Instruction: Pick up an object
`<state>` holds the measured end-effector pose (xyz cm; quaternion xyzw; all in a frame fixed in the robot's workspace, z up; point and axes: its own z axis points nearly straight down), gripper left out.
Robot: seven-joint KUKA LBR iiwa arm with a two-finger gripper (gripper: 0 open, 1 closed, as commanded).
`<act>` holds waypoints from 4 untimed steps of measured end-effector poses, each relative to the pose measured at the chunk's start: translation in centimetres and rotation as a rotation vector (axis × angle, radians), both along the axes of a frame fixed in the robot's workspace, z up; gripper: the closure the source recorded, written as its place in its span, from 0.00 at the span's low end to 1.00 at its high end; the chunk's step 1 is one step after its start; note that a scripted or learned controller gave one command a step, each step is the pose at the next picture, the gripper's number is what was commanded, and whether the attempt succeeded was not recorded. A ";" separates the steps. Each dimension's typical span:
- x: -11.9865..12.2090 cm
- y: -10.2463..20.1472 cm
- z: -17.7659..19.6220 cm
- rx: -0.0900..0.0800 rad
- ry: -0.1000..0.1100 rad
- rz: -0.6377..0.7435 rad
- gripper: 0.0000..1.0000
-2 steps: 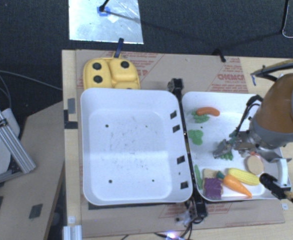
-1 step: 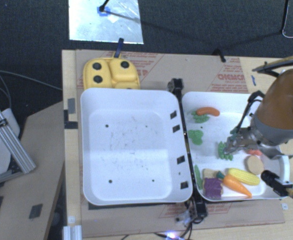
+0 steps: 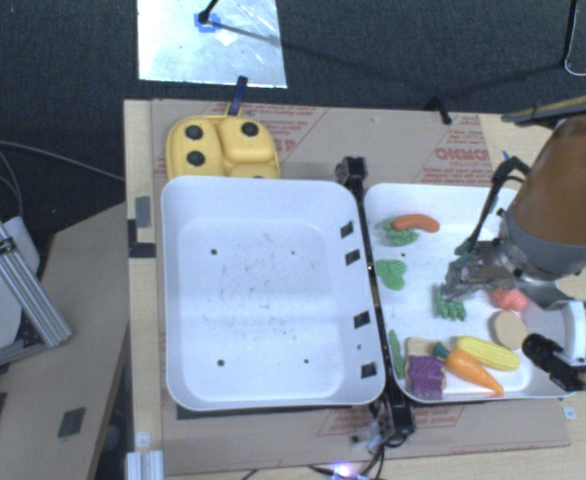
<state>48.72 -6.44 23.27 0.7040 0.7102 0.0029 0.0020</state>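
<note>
Toy foods lie scattered in the right bin [image 3: 543,393] on the counter [image 3: 303,128]. Beside it sits the larger left bin [image 3: 263,293]. From the right, the arm [image 3: 563,208] brings its pincer [image 3: 456,284] low over a green vegetable [image 3: 450,305]; its grip state cannot be told. Near the front lie a corn cob [image 3: 488,352], carrot [image 3: 471,369] and purple piece [image 3: 425,374].

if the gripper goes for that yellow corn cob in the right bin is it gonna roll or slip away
The corn cob looks rounded and elongated, so a sideways nudge would probably roll it. It lies against the carrot, which may check rolling that way. Its surface looks like smooth moulded plastic, likely light and stiff, so it might slip from a loose pinch.
</note>
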 end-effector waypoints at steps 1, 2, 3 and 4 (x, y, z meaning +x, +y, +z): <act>1.5 11.0 11.4 0.002 -0.007 0.007 1.00; 0.3 10.3 -5.7 -0.002 0.021 -0.009 1.00; -0.1 18.9 0.6 0.003 0.002 0.004 1.00; 0.1 15.7 23.6 0.004 -0.014 -0.005 1.00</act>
